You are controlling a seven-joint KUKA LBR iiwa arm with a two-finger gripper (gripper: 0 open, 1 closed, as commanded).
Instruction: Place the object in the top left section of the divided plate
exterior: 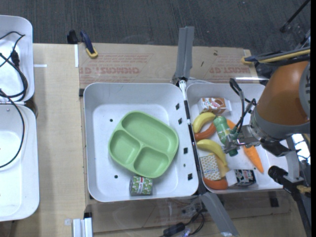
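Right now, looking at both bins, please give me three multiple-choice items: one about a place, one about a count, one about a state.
1. Where is the plate?
A. in the left bin
B. in the right bin
C. on the bench outside the bins

2. How many bananas are there?
A. none
B. two
C. five

3. What lies in the plate's sections?
A. a carrot
B. a can
C. nothing

Answers:
1. A: the green plate lies in the middle of the left bin.
2. B: one banana and a second banana both lie in the right bin.
3. C: all three sections show bare green; the can lies beside the plate, and the carrot is in the right bin near the tool.
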